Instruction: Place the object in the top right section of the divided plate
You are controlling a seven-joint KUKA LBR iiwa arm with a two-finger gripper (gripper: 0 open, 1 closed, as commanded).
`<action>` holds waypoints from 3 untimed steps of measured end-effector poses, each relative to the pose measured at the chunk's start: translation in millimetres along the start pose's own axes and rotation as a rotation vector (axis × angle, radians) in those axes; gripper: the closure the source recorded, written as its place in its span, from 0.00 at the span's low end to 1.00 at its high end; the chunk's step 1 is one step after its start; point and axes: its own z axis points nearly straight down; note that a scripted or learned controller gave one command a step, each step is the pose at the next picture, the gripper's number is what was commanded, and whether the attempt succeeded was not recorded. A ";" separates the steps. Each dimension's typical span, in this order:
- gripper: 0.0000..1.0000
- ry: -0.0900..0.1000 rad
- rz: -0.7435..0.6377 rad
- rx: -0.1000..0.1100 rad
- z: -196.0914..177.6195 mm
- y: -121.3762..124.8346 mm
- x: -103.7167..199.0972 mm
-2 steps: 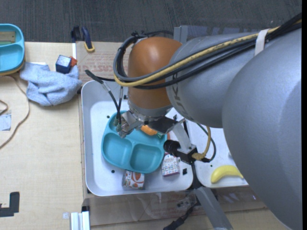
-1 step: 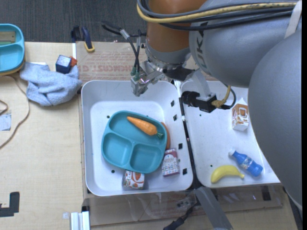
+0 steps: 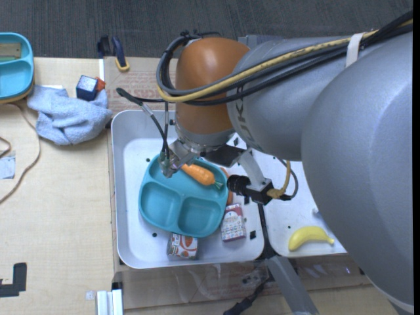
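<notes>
Arm comes in from the right, grey body and orange band over the left bin [image 3: 125, 176]. Gripper [image 3: 169, 166] sits low over the upper-left rim of the blue divided plate [image 3: 172, 209], in the left bin.

Carrot [image 3: 199, 174] lies in the plate's upper right section, tilted, its thick end toward the gripper and its green tip down-right near the rim. It's just beside the gripper, to the right of the fingertips, not between them. Can't make out any contact; looks like a small gap but too tight to call.

Finger spread: can't tell. The tips are dark, small and partly covered by cables and the wrist.

The plate's two lower sections show bare blue.

Other stuff:
- Small red-and-white carton [image 3: 233, 223] touching the plate's lower right edge.
- Orange-labelled packet [image 3: 183, 245] just below the plate's front edge, against the bin wall.
- Banana [image 3: 310, 237] in the right bin [image 3: 289, 245], well apart from the plate.
- Grey cloth [image 3: 69, 117] on the bench left of the bins, with a small blue block [image 3: 87, 87] at its upper edge.
- Second blue tray [image 3: 14, 64] at the far left edge.
</notes>
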 end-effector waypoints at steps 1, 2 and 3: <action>1.00 -0.003 -0.240 -0.005 -53.2 24.9 -9.7; 1.00 0.000 0.041 0.000 5.2 -7.9 16.2; 1.00 -0.001 -0.534 -0.003 -36.7 -54.7 38.8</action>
